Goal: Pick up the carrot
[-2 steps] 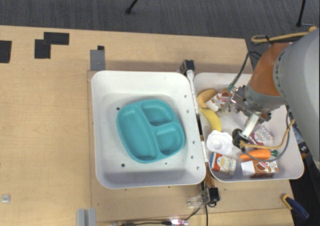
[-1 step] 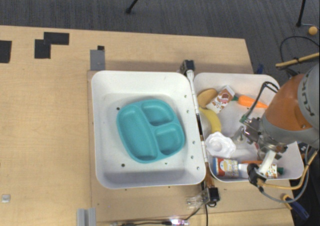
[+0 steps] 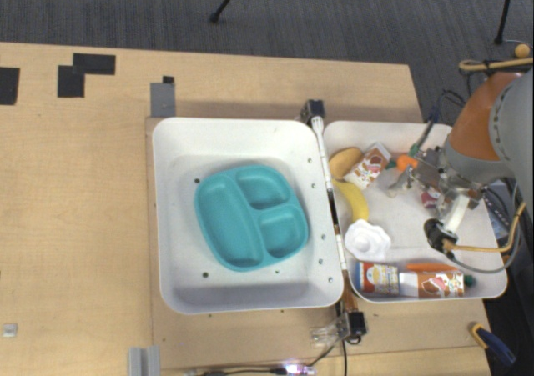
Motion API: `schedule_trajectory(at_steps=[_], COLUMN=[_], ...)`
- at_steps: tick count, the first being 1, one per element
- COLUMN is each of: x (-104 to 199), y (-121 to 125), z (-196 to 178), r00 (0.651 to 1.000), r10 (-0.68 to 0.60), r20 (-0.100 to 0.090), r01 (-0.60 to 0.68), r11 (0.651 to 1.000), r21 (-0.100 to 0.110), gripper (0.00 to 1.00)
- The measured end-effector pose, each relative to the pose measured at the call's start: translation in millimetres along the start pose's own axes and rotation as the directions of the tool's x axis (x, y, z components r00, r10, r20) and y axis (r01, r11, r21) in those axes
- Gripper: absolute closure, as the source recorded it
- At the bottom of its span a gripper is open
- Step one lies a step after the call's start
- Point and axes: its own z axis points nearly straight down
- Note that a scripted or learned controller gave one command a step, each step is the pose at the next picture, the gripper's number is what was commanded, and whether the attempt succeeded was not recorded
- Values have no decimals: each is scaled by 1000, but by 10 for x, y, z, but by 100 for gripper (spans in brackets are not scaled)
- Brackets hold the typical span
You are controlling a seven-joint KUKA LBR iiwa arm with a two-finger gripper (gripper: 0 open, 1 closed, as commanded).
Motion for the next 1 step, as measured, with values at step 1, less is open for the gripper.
schedule_trajectory(at_steps=[1], x=[292], y=[533], z=[7], r00=[998], r10=[-67], r20=[1], r01=[67], r11=[998], r21=[4], gripper=[0])
